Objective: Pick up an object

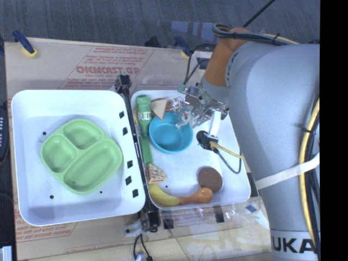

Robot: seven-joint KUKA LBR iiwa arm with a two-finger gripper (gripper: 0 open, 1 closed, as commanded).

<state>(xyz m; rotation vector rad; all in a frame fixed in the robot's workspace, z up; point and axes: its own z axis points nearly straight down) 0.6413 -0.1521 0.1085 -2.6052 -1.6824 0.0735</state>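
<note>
A grey robot arm reaches from the right into the right bin (236, 170), its gripper (187, 113) poised over the far rim of a blue bowl (171, 136), apparently lining up a grasp, while a green divided plate (81, 155) lies in the left bin (27, 162).

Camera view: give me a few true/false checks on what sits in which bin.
1. The green divided plate lies in the left bin. True.
2. The blue bowl lies in the left bin. False: it is in the right bin.
3. The banana lies near the right bin's front edge. True.
4. The green bottle stands on the plate. False: it lies in the right bin beside the bowl.
5. The gripper is over the right bin, at the bowl's rim. True.
</note>
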